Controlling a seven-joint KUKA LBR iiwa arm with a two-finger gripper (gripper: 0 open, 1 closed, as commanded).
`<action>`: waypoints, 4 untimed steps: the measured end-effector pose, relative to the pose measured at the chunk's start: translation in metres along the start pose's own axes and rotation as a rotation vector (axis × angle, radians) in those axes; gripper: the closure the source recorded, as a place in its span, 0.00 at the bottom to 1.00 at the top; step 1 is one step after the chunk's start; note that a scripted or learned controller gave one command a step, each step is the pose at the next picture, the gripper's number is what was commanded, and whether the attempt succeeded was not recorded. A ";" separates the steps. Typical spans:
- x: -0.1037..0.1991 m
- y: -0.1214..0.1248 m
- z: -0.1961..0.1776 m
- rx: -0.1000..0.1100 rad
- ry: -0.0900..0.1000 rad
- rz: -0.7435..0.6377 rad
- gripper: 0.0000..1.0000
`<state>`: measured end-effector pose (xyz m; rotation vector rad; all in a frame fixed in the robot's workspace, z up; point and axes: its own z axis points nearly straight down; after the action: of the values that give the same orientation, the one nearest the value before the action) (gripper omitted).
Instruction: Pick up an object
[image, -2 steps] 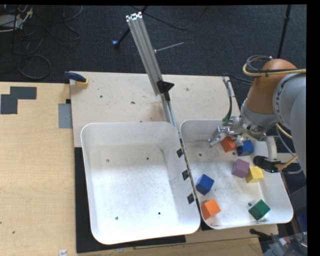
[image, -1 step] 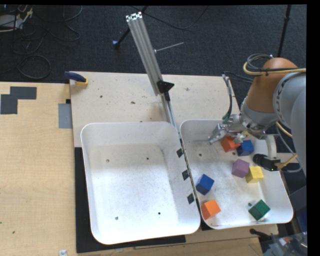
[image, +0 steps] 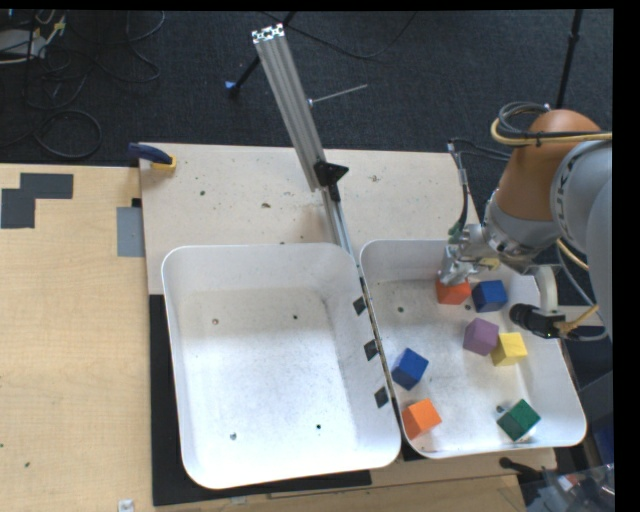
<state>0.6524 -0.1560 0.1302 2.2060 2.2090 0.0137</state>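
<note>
The right bin (image: 400, 262) holds several small cubes. My gripper (image: 455, 274) hangs at the bin's far side, directly over a red cube (image: 453, 293) and touching or nearly touching its top. A blue cube (image: 489, 295) sits right beside the red one, to its right. Nearer the front lie a purple cube (image: 481, 336), a yellow cube (image: 511, 348), a second blue cube (image: 409, 368), an orange cube (image: 422, 417) and a green cube (image: 519, 420). The wrist hides the upper part of the red cube.
The left bin (image: 200, 300) adjoins the right one along a shared wall with black clips (image: 368, 348). A slanted aluminium post (image: 298, 120) rises behind the bins. The arm's grey body (image: 560, 200) covers the right bin's far right corner.
</note>
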 end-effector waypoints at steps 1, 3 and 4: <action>0.000 0.002 -0.043 0.017 0.007 0.001 1.00; 0.002 -0.002 -0.119 0.018 0.007 0.000 1.00; 0.055 -0.005 -0.106 0.024 0.010 -0.003 1.00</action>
<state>0.6450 -0.1003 0.2353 2.2202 2.2292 -0.0016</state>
